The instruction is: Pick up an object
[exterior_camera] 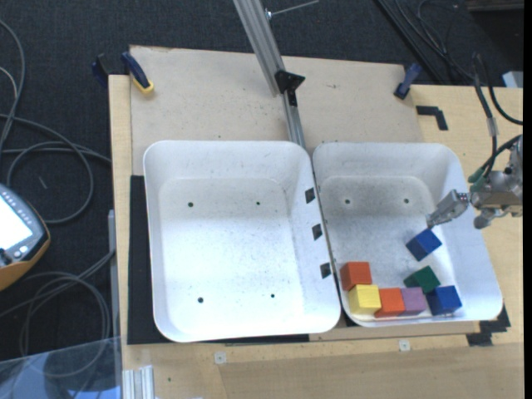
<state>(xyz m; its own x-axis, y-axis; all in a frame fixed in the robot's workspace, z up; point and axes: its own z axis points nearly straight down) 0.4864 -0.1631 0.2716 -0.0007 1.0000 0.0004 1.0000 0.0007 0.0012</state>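
I see the wooden bench filling most of my view, with the two white bins side by side on it. The left bin holds nothing I can make out beyond dark speckles. The right bin carries all the blocks, crowded into its near right corner.

My arm comes in from the right and is cut off by the frame edge, so I see little more than the wrist hardware and cabling over the right bin's far rim. The gripper points left and slightly down into the bin, one grey finger showing plainly. Whether its fingers are spread or closed I cannot tell from this angle, and I see nothing between them.

A blue block lies tilted just below and left of the fingertip, near but apparently apart from it. Along the near wall sit an orange block, a yellow block, another orange block, a purple block, a green block and a second blue block, packed touching one another.
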